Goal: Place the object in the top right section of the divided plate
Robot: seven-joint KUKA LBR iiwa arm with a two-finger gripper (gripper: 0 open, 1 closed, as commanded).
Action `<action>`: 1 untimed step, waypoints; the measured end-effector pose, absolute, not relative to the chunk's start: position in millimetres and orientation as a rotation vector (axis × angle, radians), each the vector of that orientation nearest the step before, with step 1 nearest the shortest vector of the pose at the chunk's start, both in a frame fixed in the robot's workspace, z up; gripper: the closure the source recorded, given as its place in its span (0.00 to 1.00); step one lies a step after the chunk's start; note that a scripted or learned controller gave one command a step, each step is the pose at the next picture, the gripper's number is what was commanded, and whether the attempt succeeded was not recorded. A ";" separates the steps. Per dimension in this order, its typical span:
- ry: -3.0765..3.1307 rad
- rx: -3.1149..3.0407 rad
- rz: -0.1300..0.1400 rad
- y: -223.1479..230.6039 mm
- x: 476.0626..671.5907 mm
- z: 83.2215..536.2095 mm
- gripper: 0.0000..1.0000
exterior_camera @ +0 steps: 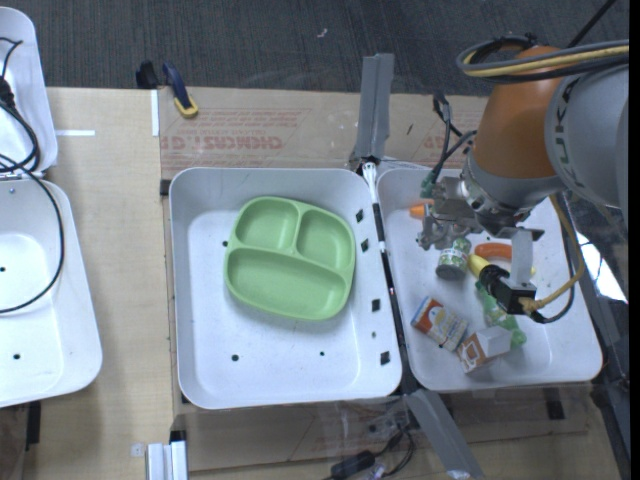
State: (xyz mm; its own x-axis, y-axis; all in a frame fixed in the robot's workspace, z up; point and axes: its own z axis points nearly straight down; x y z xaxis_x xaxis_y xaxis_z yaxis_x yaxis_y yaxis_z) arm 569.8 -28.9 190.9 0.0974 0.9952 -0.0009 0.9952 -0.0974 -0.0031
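Observation:
A light green divided plate (290, 258) lies in the left bin (200, 348), with two small sections at the top and one long section below. Its top right section (325, 236) has nothing in it. My gripper (445, 230) hangs low over the right bin (560, 353), at that bin's upper left. It is just above a small green and white can (453, 261). The wrist hides the gripper's lower end.
The right bin also holds an orange piece (492, 252), a small orange bit (418, 210), an orange-and-white carton (440, 321), a red-and-white carton (485, 348) and a green item (503, 315). A black divider ridge (380, 268) separates the bins.

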 end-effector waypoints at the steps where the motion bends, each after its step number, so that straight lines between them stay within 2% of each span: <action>1: -1.961 -2.454 0.003 48.7 618.9 251.5 1.00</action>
